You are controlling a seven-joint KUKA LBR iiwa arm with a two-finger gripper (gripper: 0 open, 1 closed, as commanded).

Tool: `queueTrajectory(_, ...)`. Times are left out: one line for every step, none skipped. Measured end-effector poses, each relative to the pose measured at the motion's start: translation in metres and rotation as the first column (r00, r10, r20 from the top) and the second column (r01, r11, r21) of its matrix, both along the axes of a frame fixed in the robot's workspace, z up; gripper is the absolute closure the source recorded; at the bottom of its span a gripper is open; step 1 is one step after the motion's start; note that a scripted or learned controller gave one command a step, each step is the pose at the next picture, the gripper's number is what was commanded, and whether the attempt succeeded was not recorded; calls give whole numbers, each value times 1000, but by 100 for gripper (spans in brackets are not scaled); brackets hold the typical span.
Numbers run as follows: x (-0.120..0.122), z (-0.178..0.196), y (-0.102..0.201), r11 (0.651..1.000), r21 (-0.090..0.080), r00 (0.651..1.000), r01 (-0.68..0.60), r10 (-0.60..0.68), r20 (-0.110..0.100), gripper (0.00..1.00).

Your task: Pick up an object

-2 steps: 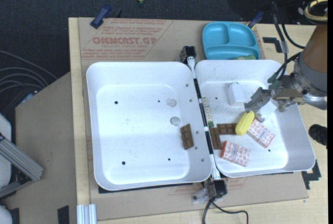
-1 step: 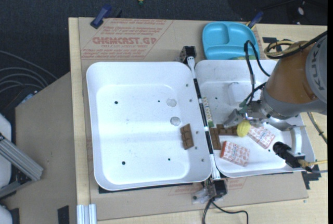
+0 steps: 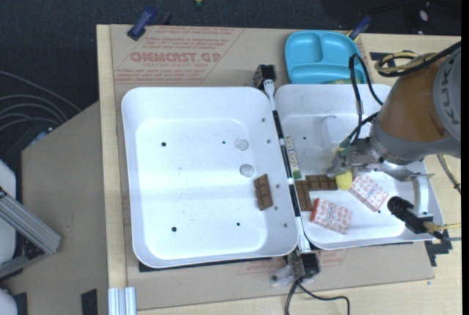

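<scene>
Presumably hunting a pick, the gripper (image 3: 346,163) is hovering over the yellow piece (image 3: 343,179) mid right bin (image 3: 311,97), grip state unreadable

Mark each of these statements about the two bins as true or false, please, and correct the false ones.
1. A brown chocolate bar lies in the left bin. True.
2. The light blue divided tray sits inside the right bin. False: it rests on the bench beyond that bin.
3. The arm is over the right bin. True.
4. The red and white packets lie in the left bin. False: they lie in the right bin.
5. A small yellow object lies in the right bin close to the arm's end. True.
</scene>
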State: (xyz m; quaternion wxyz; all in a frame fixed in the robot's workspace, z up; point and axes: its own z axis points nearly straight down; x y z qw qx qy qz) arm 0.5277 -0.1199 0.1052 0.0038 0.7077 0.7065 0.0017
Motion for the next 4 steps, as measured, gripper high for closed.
queueTrajectory(-33,106,63,1000,4,1000,-2,2,-8,100)
queueTrajectory(-48,125,116,1000,3,1000,-2,2,-8,100)
queueTrajectory(-49,95,176,1000,4,1000,-2,2,-12,100)
queueTrajectory(-48,171,132,1000,3,1000,-1,1,-8,100)
